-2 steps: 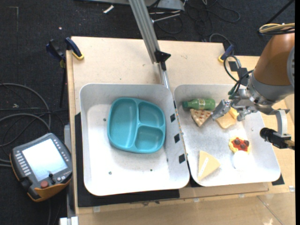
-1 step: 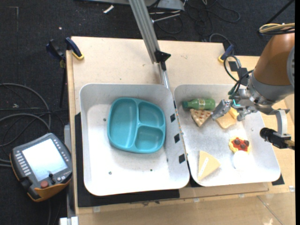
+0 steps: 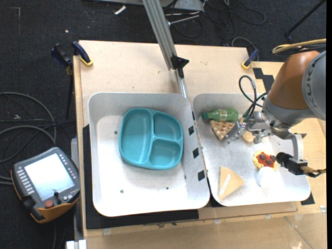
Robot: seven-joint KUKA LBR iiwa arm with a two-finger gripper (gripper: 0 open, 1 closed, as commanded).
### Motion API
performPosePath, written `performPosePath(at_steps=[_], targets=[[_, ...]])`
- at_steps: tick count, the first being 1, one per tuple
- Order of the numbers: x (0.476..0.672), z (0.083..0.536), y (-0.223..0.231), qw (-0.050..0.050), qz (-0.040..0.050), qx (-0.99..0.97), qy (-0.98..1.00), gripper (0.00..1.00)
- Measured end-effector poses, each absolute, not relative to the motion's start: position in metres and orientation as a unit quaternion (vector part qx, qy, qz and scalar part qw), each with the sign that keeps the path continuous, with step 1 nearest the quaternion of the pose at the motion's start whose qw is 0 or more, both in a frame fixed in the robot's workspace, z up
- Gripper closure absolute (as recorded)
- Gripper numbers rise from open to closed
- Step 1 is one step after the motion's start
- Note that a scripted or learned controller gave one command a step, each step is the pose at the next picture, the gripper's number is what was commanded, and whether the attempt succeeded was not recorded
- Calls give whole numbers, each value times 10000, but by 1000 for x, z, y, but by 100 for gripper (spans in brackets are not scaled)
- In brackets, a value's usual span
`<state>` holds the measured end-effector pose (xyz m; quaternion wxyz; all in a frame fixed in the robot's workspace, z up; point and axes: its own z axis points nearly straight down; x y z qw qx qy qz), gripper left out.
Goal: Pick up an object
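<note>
We see the claw low in the right bin, right of centre in the frame, beside a pizza slice, probably lining up a grab; whether it is spread or pinching, we cannot tell. The right bin holds five things: one green bottle, the slice, one cheese wedge, one red-and-yellow toy and one white piece. The left bin carries one blue tray

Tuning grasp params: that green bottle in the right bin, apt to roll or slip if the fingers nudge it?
Probably rolls: the green bottle lies on its side and looks rounded. It likely slips too, since its surface looks smooth. The waffle piece sits just beside it and may block rolling that way.
</note>
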<state>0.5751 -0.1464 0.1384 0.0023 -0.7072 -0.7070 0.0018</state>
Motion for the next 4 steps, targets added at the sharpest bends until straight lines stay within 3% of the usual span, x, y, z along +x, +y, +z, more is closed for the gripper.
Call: performPosePath(at_steps=[1, 2, 4], targets=[[575, 93, -146, 1, 6, -7070, -7072, 0], [576, 105, -146, -5, -2, -7070, -7072, 100], [586, 196, -156, -24, -12, -7065, -7077, 100]])
